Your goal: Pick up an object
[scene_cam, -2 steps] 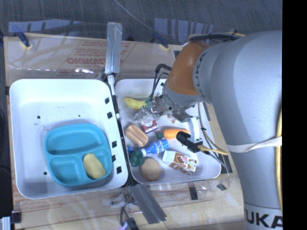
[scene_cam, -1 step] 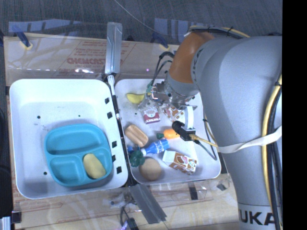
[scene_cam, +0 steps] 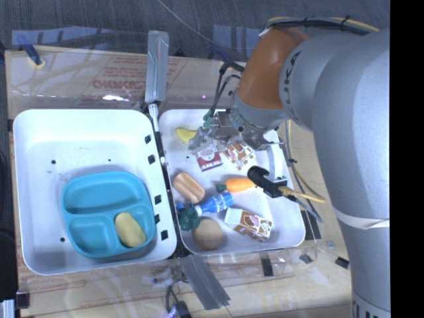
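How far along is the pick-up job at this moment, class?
Done: the arm has reached into the right bin, its gripper low among the items near the yellow piece and a small carton. In hand: nothing visibly lifted. Left: securing and raising one object.

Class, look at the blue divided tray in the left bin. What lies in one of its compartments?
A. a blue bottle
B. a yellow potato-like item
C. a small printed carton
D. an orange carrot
B: a yellow potato-like item rests in the lower right compartment of the blue divided tray, which sits in the left bin; the carrot, carton and blue bottle lie in the right bin.
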Controlling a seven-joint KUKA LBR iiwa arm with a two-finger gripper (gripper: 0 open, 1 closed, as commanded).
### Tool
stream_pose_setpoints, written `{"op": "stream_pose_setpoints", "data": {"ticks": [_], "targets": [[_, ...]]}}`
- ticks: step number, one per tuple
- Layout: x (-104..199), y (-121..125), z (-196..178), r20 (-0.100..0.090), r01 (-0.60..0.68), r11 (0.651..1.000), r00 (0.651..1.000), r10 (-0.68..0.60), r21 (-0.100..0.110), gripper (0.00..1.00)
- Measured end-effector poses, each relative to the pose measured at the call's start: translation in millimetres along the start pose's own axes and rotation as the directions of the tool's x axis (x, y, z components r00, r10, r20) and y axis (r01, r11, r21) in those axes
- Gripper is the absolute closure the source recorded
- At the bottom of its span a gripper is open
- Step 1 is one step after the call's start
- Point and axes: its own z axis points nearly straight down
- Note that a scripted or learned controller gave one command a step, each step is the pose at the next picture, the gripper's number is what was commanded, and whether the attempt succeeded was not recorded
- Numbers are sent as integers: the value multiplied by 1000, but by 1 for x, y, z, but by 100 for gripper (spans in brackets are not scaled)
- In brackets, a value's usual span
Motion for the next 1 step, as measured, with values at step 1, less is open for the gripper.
{"op": "stream_pose_setpoints", "data": {"ticks": [1], "targets": [[19,-22,-26,1,-80,997,997,80,7,100]]}}
